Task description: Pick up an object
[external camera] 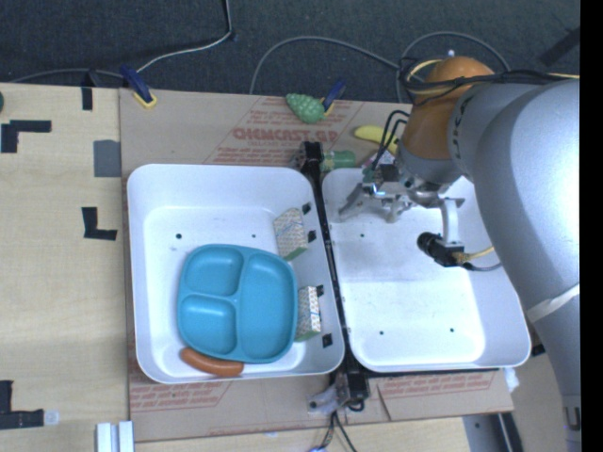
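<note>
The left bin [155,205] holds a blue divided plate [236,301]. An orange sausage [212,363] lies at the plate's near edge. A speckled block [290,226] rests by the far right wall, and another speckled block [309,311] is wedged between the plate and that wall. My gripper [370,209] hangs low over the far left corner of the right bin [415,299]. Its fingers are spread open with only white bin floor between them. The grey arm and orange band [433,125] cover the right bin's far right corner.
Beyond the bins, a green toy [306,107] and a yellow object [370,135] lie on the cardboard sheet. A small green piece [341,159] sits by the black divider clamp. Cables loop across the dark floor at the back and run along the arm.
</note>
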